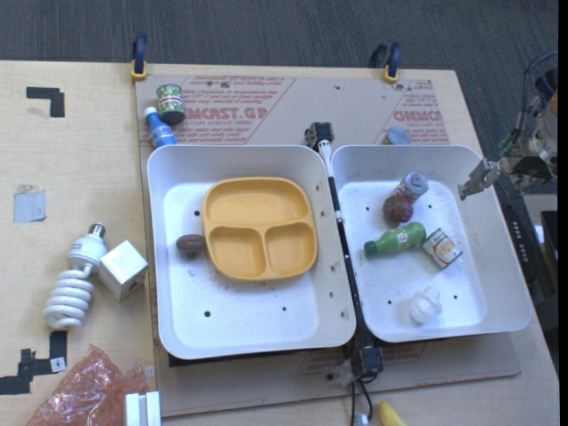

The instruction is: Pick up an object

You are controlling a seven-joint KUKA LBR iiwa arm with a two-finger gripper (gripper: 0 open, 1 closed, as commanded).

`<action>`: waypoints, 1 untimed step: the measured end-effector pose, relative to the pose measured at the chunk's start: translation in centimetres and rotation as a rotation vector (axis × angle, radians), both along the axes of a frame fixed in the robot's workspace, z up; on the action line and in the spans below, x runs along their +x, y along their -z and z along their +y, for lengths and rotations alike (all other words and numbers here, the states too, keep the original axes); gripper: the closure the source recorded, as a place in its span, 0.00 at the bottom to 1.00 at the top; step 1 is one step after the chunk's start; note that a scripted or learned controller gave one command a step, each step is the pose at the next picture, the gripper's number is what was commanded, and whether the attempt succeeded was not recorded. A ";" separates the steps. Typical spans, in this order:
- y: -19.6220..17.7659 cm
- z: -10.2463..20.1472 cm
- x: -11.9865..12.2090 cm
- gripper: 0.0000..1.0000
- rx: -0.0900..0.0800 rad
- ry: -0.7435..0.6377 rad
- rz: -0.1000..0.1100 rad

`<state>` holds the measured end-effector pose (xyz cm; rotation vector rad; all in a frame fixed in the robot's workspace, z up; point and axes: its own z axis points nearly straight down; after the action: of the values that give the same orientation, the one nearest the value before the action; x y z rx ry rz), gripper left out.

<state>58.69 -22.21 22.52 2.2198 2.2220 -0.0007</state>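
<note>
Nearest, a white crumpled item (425, 306) lies in the right bin (497, 304). Beyond it a green bottle (396, 240) lies on its side beside a small can (442, 248), then a dark red item (399, 208). Farther right, the pincer (473, 183) hovers at the bin's rim; its state cannot be determined. The left bin (177, 327) holds a yellow tray (260, 227).

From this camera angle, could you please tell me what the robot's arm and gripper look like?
Little of it can be made out at the picture's right edge. The gripper is a slim, dark grey metal piece with a pale highlight, ending in a pointed tip over the rim of the right bin. Behind it sit pale grey hardware and thin dark and greenish cables. No markings can be made out.
</note>
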 end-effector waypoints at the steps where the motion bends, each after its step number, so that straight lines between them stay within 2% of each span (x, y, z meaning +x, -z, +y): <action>1: 10.4 6.6 -1.7 0.00 0.001 0.000 -0.003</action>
<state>56.95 -15.61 12.11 2.2191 2.2210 0.0040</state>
